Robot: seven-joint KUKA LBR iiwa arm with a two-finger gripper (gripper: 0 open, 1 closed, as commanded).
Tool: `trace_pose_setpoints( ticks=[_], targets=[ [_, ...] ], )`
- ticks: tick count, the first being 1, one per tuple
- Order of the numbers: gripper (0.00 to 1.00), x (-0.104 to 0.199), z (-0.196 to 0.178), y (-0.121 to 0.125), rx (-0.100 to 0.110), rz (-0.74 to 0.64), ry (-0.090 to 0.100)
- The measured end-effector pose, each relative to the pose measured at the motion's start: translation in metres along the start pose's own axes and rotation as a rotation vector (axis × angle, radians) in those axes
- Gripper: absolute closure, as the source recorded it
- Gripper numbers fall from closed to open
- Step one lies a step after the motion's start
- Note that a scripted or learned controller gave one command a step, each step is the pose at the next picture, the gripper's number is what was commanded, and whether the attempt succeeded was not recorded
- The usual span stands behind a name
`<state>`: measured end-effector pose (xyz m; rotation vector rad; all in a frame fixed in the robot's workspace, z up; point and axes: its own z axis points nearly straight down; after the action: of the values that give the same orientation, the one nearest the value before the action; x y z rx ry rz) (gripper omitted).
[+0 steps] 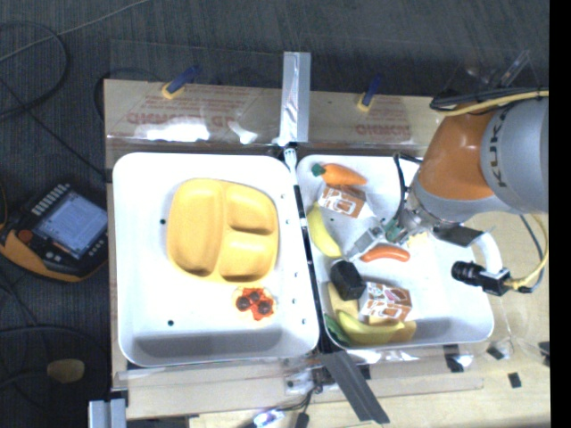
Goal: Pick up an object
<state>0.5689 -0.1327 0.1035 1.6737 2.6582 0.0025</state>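
Claw [379,235] blurred over right bin [464,315], sausage [385,254] beside

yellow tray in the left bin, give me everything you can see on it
The yellow tray is a glossy, plastic-looking divided plate with rounded corners: one large compartment on the view's left side and two smaller ones on its right. It lies flat, open side up, slightly rotated, near the middle of the left bin, resting on the bin floor. Nothing sits in its compartments. A small cluster of red berries lies just below its lower right corner, close but seemingly not touching. The gripper is over in the right bin.
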Motion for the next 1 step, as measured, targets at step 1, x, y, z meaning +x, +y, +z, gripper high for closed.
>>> trace_pose_setpoints(
  ticks=[1],
  targets=[
    [0.00,-0.0185,-0.0135,0.0058,0.001,-0.109,-0.001]
  ],
)
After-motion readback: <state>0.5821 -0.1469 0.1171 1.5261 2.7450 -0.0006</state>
